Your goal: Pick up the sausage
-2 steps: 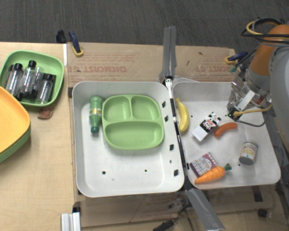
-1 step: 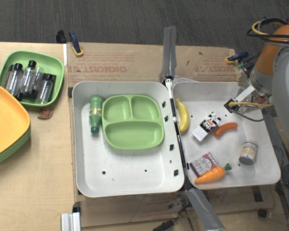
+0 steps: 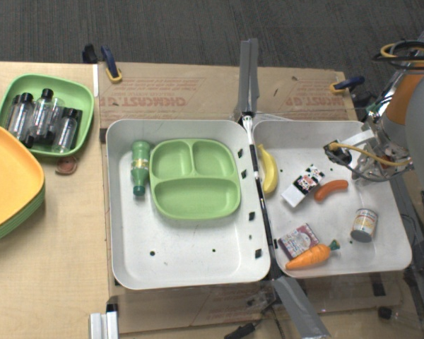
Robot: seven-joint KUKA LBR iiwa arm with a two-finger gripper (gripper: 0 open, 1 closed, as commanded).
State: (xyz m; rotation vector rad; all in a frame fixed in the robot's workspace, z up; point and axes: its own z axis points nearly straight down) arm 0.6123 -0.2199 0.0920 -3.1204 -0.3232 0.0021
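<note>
The sausage [image 3: 331, 188], a short orange-red piece, lies flat in the right bin [image 3: 389, 260], just right of a small white box with a black pattern [image 3: 302, 185]. My gripper [image 3: 369, 169] hovers at the right side of that bin, a little up and to the right of the sausage and apart from it. Nothing shows in its grasp.
The right bin also holds a banana [image 3: 268, 169] at its left wall, a small tin can [image 3: 364, 225], a carrot [image 3: 312, 255] and a pink packet [image 3: 297, 240]. In the left bin [image 3: 184, 260] sit a green divided plate [image 3: 195, 178] and a green bottle [image 3: 140, 167].
</note>
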